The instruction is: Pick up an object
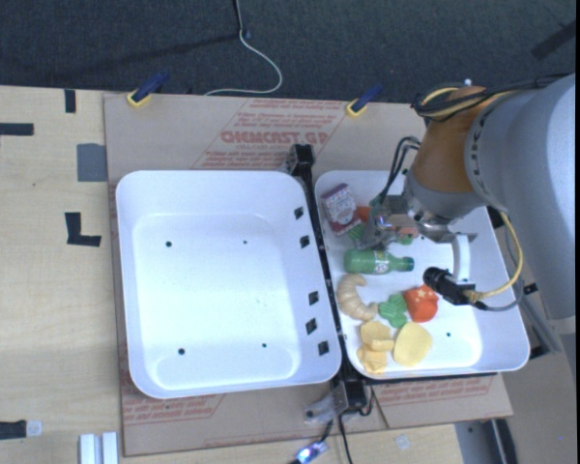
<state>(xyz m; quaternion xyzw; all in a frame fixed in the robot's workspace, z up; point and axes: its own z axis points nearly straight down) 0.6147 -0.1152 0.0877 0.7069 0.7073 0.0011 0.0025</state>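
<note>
Grey arm [522, 162] covers the right bin's [498, 356] far right corner; gripper [394, 222] sits over a green bottle [377, 261] and red packet [340, 206], finger state impossible to tell.

Arm [483, 162]: reaches over right bin [498, 341].
Gripper [394, 222]: above green bottle [377, 261], beside red-white packet [339, 204].
Near end: croissant [354, 298], tomato [420, 304], yellow pieces [396, 344].
Left bin [140, 259]: white.

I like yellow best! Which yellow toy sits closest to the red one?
The smooth round yellow piece, right below the red toy. The lumpy yellow one and the pale croissant lie farther left.
</note>
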